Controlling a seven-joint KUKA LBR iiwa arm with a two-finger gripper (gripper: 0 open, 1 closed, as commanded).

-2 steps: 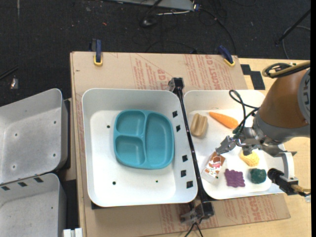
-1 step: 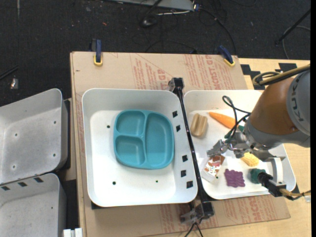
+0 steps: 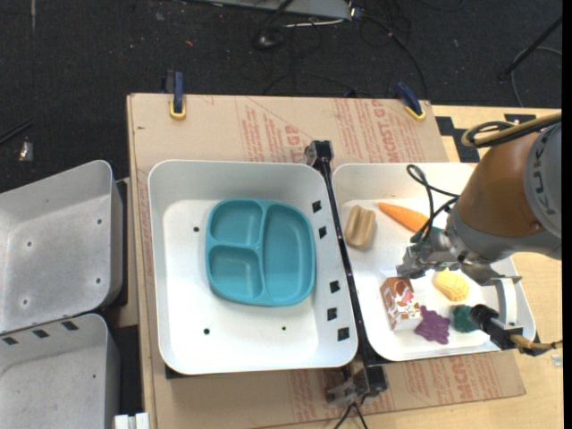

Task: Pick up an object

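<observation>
The right bin (image 3: 393,175) holds several small objects. A tan bread piece (image 3: 360,226) lies at its left, with an orange carrot (image 3: 403,214) just beyond it. Nearer the front stand a small red-and-white carton (image 3: 401,302), a purple toy (image 3: 433,326), a yellow corn piece (image 3: 451,285) and a dark green item (image 3: 463,317). My gripper (image 3: 416,260) hangs low over the bin's middle, above the carton and left of the corn. It reaches in from the right on the grey and orange arm (image 3: 505,199). Nothing shows held in it.
The left bin (image 3: 179,329) holds a teal divided plate (image 3: 261,251). A black divider rail (image 3: 338,239) runs between the bins. White bin lids (image 3: 54,239) lie off the bench at the left. Blue and yellow clamps (image 3: 177,94) grip the bench's far edge.
</observation>
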